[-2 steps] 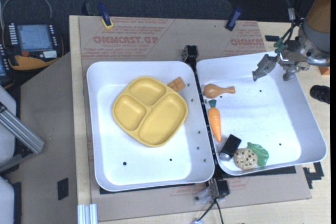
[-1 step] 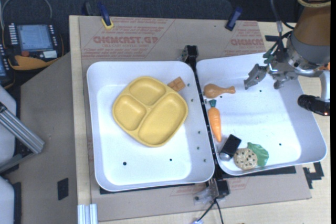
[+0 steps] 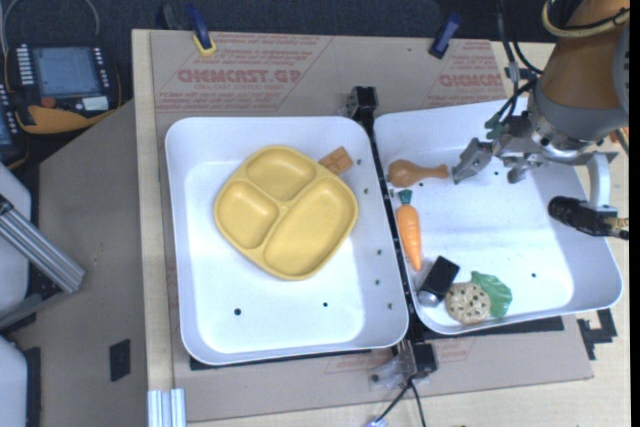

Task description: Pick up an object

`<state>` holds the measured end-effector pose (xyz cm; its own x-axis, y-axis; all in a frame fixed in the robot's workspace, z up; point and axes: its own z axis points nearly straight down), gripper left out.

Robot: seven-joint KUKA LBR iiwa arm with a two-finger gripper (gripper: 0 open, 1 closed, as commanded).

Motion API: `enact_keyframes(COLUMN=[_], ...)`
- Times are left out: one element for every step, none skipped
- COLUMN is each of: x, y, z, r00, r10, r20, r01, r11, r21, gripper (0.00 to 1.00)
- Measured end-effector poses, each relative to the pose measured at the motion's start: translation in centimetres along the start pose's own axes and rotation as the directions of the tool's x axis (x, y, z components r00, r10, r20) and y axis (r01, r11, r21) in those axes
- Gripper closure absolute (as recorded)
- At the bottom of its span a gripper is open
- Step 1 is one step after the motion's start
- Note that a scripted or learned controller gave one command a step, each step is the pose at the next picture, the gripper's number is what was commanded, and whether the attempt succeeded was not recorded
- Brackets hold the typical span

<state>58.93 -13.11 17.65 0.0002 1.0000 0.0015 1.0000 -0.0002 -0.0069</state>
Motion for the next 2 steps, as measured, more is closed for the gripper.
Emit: enact_keyframes(x=[-0.1,-0.2], y=[-0.3,-0.1], z=[4.3,3.0], r00=[1.0,1.0], r10=[0.0,0.001], r20=[0.0,0.002], r01=[0.0,-0.001], r11=[1.0,1.0], r21=[0.0,-0.008], gripper=[0.0,1.0])
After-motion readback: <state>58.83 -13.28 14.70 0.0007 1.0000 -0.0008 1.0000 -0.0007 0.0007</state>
